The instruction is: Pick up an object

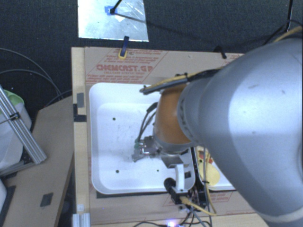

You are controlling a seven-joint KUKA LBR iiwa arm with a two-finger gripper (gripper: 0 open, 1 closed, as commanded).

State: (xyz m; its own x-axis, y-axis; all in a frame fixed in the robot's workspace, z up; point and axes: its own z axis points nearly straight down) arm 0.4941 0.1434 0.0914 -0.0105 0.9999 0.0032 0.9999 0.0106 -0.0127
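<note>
My gripper (140, 151) hangs low over the middle of the left white bin (106, 126), reaching in from the right. Above it the orange band (168, 119) and the big grey arm (246, 126) cover most of the right side of the view. A yellow object (211, 172) lies in the right bin, just a strip of it showing beside the arm. Nothing shows between the gripper and the bin floor under it.
The bins rest on a brown cardboard sheet (128, 65) on the bench. A silver plate (112, 13) lies on the dark floor beyond. An aluminium frame (21, 131) stands at the left. Cables (191, 205) hang near the front edge.
</note>
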